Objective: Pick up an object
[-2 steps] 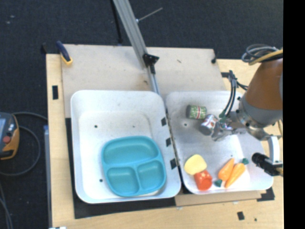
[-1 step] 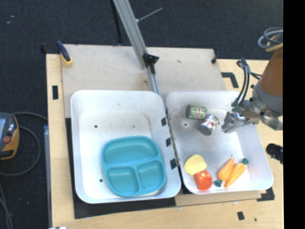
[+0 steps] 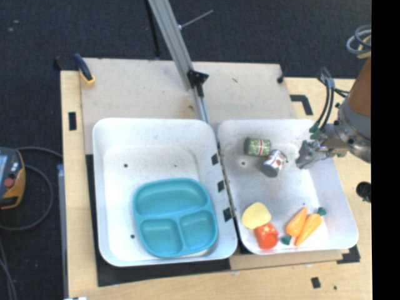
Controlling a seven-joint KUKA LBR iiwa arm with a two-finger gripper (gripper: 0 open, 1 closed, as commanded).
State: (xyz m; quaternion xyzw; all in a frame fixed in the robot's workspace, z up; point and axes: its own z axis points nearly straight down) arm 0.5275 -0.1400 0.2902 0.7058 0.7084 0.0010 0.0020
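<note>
Just left of the claw (image 3: 307, 155), a silver can (image 3: 274, 162) is seen; whether the claw is apart cannot be told.

Arm in from the right, orange band at frame edge, wrist angled down and left. Hand (image 3: 306, 157) sits low over the right bin's upper right area; finger state not discernible.

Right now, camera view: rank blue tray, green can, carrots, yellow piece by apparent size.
1. Blue tray, by far the largest.
2. Carrots, taken as the pair.
3. Yellow piece and green can: these look about alike, so I won't rank them.
</note>
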